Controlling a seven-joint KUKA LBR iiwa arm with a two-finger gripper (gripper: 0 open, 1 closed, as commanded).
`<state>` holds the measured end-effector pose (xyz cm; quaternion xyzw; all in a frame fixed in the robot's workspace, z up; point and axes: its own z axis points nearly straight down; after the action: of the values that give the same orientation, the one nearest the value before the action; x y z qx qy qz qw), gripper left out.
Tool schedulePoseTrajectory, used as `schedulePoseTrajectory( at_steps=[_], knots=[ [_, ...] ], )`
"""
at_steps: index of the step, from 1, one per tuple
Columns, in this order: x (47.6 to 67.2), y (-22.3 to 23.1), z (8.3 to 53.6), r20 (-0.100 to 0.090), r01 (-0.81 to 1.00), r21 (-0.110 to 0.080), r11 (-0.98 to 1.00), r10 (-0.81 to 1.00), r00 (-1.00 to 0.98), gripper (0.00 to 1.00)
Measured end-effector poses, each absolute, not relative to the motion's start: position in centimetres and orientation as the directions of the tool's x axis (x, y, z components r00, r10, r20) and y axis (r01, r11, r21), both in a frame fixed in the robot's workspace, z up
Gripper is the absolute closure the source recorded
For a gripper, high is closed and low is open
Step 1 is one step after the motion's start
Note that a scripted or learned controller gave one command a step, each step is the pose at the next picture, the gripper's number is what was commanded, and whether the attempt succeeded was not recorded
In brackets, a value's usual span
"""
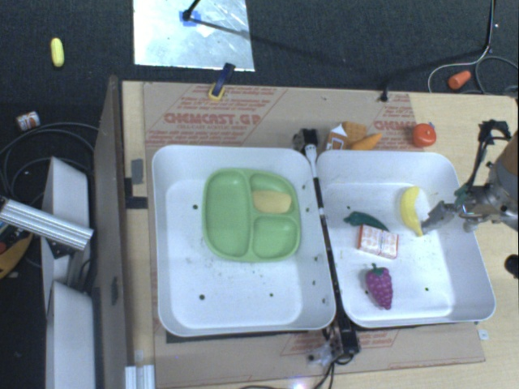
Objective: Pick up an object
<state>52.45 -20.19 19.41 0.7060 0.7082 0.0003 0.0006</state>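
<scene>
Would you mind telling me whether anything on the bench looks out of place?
Yes: an orange carrot-shaped toy and a red tomato-shaped toy lie on the cardboard behind the right white bin, outside both bins.

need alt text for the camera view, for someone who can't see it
Seen from above, a gripper reaches in from the right beside a banana in the right bin, which also holds a green pepper, a small box and grapes. The left bin holds a green plate with a yellow item on it.
</scene>
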Motion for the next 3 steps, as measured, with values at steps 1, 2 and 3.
schedulePoseTrajectory(
  at_steps=[1,2,3],
  knots=[
    [54.9,-20.5,9.1,0.002,1.0,-0.006,0.005,1.0,-0.005,0.0],
    [61.7,-18.7,8.5,-0.002,1.0,0.007,0.009,1.0,-0.009,0.0],
    [61.5,-18.9,9.6,-0.002,1.0,0.006,0.008,1.0,-0.008,1.0]
  ],
)
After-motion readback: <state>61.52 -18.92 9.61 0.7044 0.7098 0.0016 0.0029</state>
